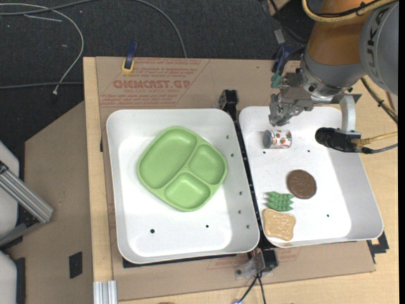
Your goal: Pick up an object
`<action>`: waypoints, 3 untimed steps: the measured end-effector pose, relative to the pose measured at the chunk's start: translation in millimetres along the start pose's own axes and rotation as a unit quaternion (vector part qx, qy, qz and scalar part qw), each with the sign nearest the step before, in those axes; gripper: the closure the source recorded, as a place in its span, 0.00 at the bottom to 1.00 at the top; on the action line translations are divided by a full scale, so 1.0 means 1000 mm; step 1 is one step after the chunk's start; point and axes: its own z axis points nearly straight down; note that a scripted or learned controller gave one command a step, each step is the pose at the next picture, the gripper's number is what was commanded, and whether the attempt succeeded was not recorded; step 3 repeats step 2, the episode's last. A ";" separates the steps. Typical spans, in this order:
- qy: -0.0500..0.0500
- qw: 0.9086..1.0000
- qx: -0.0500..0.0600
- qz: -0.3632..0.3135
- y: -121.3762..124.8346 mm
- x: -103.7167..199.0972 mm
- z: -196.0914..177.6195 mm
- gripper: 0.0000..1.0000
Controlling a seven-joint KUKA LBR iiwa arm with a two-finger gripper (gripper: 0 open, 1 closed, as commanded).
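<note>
Red lettering reading "CHEMCAST GP" marks the cardboard sheet [158,81] covering the surface. The gripper [279,120] hovers just above a small patterned can [278,139] in the right bin [354,214]; whether it grips cannot be told.

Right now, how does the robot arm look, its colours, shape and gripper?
The arm is thick and rounded: grey metal segments with a wide orange band above the wrist. Below the wrist sits a grey metal gripper of blocky, mechanical build, with teal parts at its side. Thin cables run along the arm near its upper end.
</note>
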 end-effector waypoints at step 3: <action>0.000 1.000 0.001 -0.001 -0.037 0.100 0.039 1.00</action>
